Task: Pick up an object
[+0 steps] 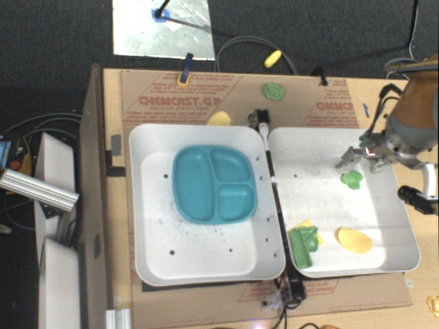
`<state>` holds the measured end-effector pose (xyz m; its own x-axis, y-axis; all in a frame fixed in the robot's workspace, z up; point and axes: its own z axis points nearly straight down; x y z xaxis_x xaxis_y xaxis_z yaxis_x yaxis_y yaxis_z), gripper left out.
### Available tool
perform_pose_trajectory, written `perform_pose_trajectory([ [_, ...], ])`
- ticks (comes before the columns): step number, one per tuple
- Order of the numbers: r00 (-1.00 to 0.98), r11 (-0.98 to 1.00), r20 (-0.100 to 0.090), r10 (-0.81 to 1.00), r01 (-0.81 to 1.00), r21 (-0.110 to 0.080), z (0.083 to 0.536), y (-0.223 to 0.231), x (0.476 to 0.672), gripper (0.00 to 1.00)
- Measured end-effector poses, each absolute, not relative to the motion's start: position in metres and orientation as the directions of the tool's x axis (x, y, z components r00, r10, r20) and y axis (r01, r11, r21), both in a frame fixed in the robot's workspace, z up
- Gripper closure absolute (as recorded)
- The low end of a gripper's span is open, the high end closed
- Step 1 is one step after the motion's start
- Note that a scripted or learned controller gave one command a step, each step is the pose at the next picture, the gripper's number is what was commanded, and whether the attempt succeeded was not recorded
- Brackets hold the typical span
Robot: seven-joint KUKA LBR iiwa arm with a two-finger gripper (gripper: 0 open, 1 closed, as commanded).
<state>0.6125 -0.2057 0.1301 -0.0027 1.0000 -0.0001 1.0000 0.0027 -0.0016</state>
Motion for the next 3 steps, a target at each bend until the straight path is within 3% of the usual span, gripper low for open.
perform_pose_trajectory([
  [1,-0.004,0.004,-0.002,1.0,1.0,0.004,0.085,-0.206,0.618,0.0],
  [2,-0.004,0.005,-0.006,1.0,1.0,0.014,0.099,-0.208,0.62,1.0],
  [3,-0.004,0.004,-0.006,1.0,1.0,0.012,0.099,-0.207,0.62,0.0],
])
